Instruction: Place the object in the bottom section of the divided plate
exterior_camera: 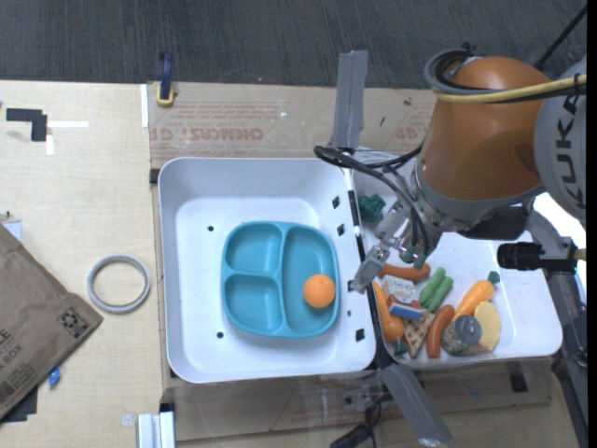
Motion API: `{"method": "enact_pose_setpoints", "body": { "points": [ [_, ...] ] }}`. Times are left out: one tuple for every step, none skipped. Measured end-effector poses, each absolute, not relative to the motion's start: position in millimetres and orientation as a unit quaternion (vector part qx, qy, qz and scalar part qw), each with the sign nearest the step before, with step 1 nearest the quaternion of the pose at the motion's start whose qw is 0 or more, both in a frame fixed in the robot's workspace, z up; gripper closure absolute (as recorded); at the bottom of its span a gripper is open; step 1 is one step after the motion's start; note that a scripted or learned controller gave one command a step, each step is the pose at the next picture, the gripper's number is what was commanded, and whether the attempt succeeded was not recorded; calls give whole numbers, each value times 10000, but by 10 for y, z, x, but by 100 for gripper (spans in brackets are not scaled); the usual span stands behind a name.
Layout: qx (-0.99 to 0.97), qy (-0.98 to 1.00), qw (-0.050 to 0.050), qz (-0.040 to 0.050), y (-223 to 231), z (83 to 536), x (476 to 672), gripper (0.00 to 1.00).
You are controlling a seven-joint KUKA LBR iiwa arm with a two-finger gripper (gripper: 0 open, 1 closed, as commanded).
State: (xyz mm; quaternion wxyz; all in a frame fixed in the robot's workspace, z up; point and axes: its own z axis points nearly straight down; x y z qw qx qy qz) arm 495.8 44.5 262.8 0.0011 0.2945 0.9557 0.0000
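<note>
We are seeing the orange ball (320,290) sitting in the teal divided plate's (252,287) long right compartment. Our gripper (378,259) is hovering at the bins' divider, fingers spread, pinching nothing, beside toy food (434,311).

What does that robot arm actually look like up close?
The arm is bulky, with a big rounded orange section and grey casing bearing dark lettering at the right. A yellowish cable crosses its top and black cables loop beside it. Its small gripper is metal-grey.
</note>
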Motion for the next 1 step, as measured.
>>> {"method": "enact_pose_setpoints", "body": {
  "points": [
    [2966,9550,0,-3,277,2510,4916,0]
  ]
}}
